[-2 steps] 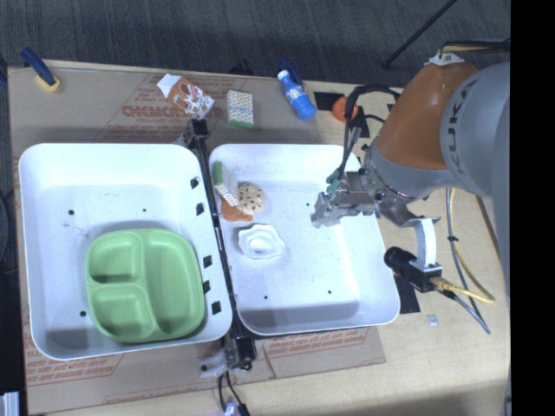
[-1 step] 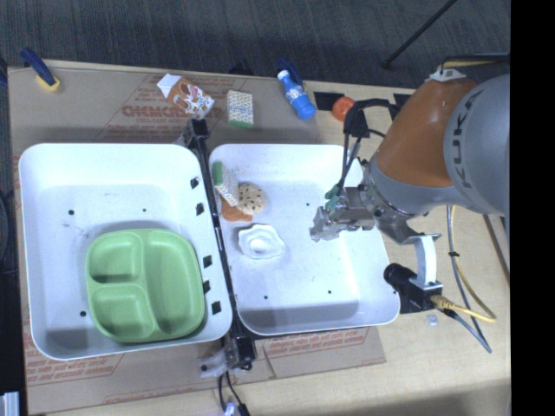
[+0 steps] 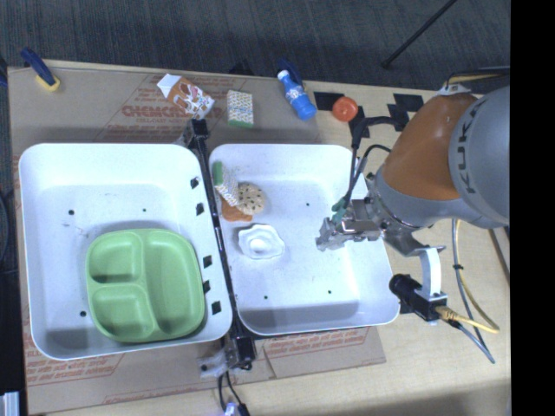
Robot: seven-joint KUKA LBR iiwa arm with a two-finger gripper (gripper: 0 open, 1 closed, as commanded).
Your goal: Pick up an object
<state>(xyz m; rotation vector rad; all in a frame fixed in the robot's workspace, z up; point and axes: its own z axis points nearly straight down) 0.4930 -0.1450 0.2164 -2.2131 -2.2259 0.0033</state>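
Observation:
My gripper [image 3: 328,235] hangs over the right side of the right bin [image 3: 299,315], with the grey and orange arm reaching in from the right. Nothing shows between its fingers. To its left on the bin floor lies a white round object [image 3: 260,242]. A tan speckled cookie [image 3: 251,198] lies further back left, touching an orange piece [image 3: 230,207] and a green strip [image 3: 218,173] by the bin's left wall.
A green divided plate [image 3: 146,282] fills the front of the left bin [image 3: 52,167]. Behind the bins on the cardboard lie a snack packet [image 3: 184,96], a small box [image 3: 240,107], a blue bottle [image 3: 297,94] and an orange ball [image 3: 345,107].

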